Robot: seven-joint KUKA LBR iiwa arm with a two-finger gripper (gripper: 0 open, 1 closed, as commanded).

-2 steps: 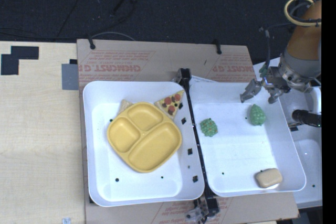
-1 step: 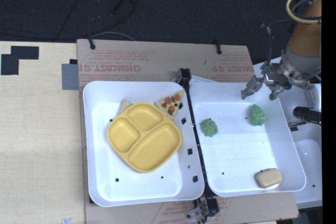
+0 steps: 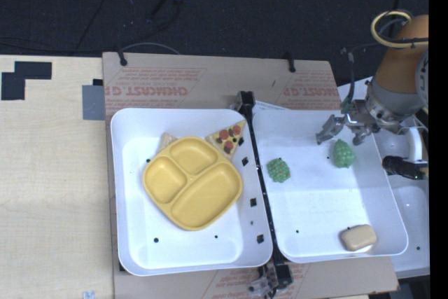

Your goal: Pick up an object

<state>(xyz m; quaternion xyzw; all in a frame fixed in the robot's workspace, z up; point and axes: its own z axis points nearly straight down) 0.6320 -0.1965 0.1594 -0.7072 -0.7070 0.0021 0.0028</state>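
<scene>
Two white bins sat side by side on a cardboard sheet (image 3: 210,84) over the bench. Left bin (image 3: 133,150): a yellow divided plate (image 3: 193,182) lay near its middle, three compartments, tilted slightly in plan. A pizza slice (image 3: 229,138) lay at the plate's far right, just beside it, close to the bin's right wall; its point aimed toward the far right corner. A pale scrap (image 3: 166,140) showed at the plate's far left edge, too small to identify. Right bin (image 3: 308,234): a small green knobbly item (image 3: 278,170) rested near the left wall, about midway along it. A second green knobbly item (image 3: 343,153) lay toward the right wall, in the far half of the bin. A tan block (image 3: 358,238), like a bread roll or sponge, sat in the near right corner. The arm (image 3: 399,70) came in over the bin's far right corner, orange band visible above the wrist. The gripper (image 3: 344,131) hung just beyond the second green item, fingers (image 3: 327,131) spread wide to either side. Nothing sat between them; the green item lay just below the fingertips, and contact could not be judged. A black clamp strip (image 3: 253,171) ran along the seam between the bins.
</scene>
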